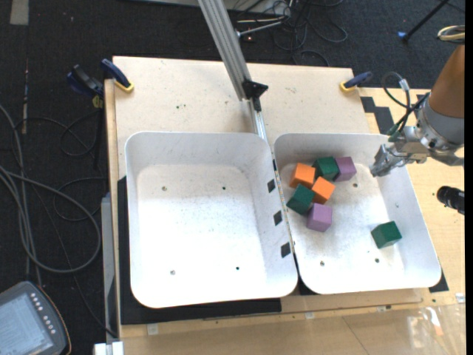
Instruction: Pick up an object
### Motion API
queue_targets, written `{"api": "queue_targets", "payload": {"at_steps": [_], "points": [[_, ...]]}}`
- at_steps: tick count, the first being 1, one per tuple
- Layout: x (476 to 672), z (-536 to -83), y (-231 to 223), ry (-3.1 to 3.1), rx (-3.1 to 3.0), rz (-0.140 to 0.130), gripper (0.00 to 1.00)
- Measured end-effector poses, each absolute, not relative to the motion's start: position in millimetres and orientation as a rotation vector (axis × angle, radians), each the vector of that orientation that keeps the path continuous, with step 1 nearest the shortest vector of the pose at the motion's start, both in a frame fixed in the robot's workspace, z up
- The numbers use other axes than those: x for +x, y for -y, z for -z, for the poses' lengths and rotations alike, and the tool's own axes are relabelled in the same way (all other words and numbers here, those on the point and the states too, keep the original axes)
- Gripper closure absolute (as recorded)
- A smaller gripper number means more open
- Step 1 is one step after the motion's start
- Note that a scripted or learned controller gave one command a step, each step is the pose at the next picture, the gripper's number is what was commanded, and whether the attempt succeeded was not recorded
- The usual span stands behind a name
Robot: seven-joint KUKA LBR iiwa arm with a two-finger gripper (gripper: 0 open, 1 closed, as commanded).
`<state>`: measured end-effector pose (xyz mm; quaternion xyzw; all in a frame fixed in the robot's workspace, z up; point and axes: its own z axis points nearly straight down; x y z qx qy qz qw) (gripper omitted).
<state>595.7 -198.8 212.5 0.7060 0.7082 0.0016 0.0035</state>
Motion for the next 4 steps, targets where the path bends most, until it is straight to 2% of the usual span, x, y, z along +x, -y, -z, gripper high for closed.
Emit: {"api": "queue_targets", "payload": {"at_steps": [1, 4], "points": [[596.7, -225, 199, -2.222, 2.216, -0.002, 1.00], [629.9, -208, 32, -2.232, 2.212, -0.004, 1.00]]}}
